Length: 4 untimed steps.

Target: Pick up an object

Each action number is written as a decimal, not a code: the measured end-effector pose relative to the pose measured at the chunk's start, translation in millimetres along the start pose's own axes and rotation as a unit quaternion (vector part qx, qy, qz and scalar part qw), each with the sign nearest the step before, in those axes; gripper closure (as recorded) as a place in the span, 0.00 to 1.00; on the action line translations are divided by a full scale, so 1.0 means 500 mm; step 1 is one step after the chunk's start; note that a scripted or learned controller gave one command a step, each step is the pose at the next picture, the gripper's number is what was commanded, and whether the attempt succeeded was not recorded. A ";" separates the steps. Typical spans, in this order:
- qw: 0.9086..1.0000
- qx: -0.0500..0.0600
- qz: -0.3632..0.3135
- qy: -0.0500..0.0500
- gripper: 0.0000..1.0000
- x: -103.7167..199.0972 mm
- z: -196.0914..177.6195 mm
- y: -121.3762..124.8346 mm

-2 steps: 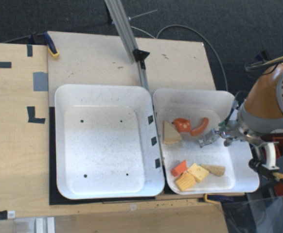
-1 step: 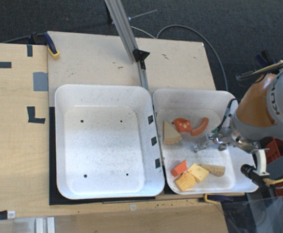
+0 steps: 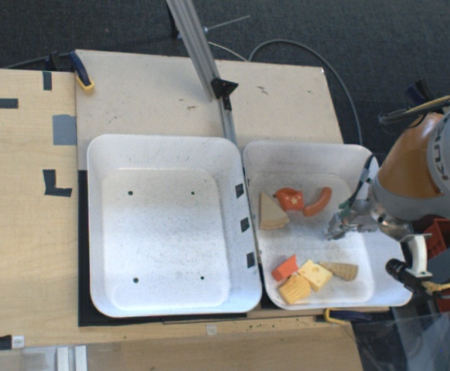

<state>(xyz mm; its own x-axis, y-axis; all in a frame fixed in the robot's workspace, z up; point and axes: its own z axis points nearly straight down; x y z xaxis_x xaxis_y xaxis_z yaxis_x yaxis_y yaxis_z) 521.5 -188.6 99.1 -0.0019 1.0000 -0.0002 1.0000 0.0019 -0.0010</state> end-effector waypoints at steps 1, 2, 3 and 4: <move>1.000 -0.003 0.000 -0.001 1.00 0.000 -0.122 0.015; 1.000 -0.003 0.000 -0.001 1.00 -0.001 -0.249 0.015; 1.000 -0.002 0.000 0.000 1.00 -0.001 -0.309 0.017; 1.000 0.000 -0.002 0.001 1.00 0.097 -0.318 0.013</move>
<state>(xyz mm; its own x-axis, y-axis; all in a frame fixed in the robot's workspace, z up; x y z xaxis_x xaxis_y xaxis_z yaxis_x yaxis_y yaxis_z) 528.3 -139.8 258.1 -0.0060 1.0000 0.0018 1.0000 0.0060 -0.0006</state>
